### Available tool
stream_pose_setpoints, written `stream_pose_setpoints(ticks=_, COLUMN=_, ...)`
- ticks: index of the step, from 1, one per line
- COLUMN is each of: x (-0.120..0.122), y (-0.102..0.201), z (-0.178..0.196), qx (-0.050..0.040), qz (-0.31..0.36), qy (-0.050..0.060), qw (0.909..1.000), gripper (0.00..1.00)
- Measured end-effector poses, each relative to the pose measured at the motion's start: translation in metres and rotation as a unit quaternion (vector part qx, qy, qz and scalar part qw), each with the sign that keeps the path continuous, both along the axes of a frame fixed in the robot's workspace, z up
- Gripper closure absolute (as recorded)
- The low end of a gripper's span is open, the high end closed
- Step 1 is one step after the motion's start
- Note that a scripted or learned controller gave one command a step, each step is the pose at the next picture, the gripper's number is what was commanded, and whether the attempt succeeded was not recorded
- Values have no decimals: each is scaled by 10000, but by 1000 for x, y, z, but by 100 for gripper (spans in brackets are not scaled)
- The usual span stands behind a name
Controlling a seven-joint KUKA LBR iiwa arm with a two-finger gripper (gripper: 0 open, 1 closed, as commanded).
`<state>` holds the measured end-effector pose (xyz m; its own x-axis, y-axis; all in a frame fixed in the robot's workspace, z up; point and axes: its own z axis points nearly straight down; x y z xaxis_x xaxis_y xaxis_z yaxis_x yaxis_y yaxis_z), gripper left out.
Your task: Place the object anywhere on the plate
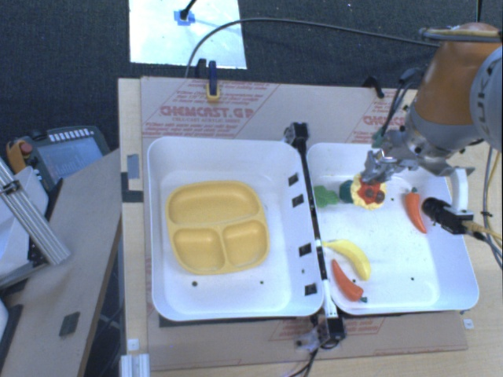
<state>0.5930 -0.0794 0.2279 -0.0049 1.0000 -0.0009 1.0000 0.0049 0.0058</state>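
Note:
A yellow plate [216,226] with three compartments lies in the left bin [161,171] with nothing on it. In the right bin [440,285], my gripper [375,174] hangs at the back, right over a round yellow toy with red spots [370,196]. The gripper's tip seems to touch the top of that toy, and its body hides the contact. A green toy [324,195] lies just left of the yellow one, with a small dark piece [346,188] between them.
An orange carrot [414,210] lies to the right of the gripper. A yellow banana [350,256] and a red pepper [346,282] sit near the right bin's front left. A black-clipped divider [308,210] separates the bins.

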Motion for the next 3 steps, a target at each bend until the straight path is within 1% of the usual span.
stream_pose_setpoints(ticks=1, x=1, y=0, z=54, qx=0, qz=-1, qy=-4, qw=10000, gripper=100)
stream_pose_setpoints(ticks=2, x=16, y=58, z=35, qx=12, qz=23, qy=22, qw=10000, gripper=100)
stream_pose_setpoints(ticks=3, x=34, y=108, z=33, qx=12, qz=23, qy=12, qw=10000, gripper=100)
